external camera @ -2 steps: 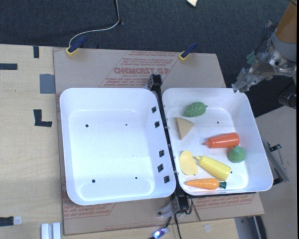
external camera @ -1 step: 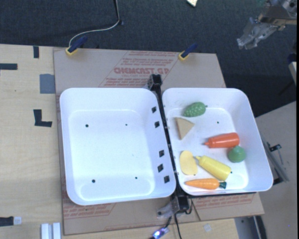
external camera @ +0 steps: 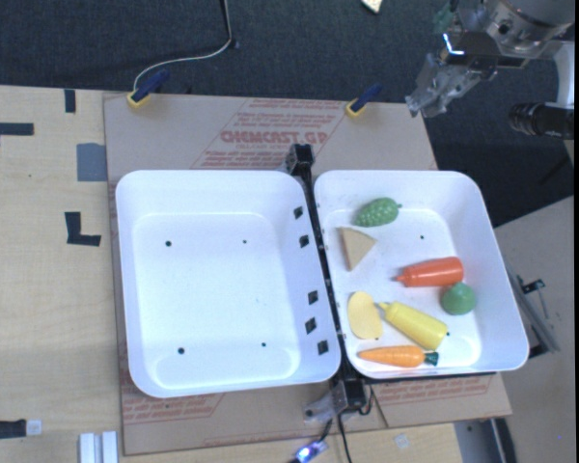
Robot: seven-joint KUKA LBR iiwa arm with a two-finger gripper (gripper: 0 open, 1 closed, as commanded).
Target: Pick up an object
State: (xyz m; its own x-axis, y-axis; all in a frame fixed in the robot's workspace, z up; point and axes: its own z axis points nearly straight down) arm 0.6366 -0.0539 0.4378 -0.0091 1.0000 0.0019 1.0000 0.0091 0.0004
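So the hand is hanging way up at the top right, out past the far edge of the right bin and over the dark floor area rather than over either bin. It's got nothing in it. Honestly can't tell whether it's spread apart or pinched together, it's just a grey blur from this angle.

All the stuff to grab is sitting in the right bin, well apart from the hand and lower in the view. Closest to it is the bumpy green thing near the bin's far side, with a tan wedge just beside it toward the divider. Then there's an orange-red pepper-looking piece, a small green round one just beside that, a pale yellow slice, a yellow bottle shape lying tilted, and a carrot along the near wall.

Left bin sits right alongside on the table.
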